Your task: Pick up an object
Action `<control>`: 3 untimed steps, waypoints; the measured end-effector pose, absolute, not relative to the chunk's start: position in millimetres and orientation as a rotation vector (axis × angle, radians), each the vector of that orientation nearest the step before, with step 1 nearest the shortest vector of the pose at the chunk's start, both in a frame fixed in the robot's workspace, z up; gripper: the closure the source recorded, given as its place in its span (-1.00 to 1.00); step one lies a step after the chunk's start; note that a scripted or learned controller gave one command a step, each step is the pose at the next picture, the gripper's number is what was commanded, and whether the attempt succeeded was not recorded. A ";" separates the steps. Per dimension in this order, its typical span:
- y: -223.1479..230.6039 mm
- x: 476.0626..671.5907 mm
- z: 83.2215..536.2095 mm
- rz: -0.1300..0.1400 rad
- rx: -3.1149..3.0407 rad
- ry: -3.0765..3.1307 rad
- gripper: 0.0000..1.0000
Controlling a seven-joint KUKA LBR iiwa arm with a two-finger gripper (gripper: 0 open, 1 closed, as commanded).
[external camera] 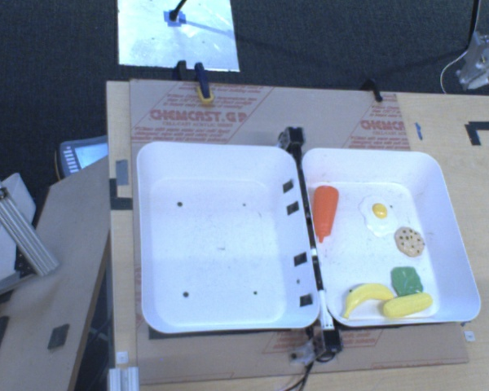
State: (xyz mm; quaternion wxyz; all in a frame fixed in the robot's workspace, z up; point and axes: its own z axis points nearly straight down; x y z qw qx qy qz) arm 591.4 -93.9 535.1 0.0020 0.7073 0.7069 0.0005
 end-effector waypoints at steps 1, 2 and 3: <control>-93.9 609.7 535.3 0.002 2.215 2.222 1.00; -100.7 630.6 535.3 0.002 2.217 2.220 1.00; -48.9 660.2 535.0 0.004 2.210 2.230 1.00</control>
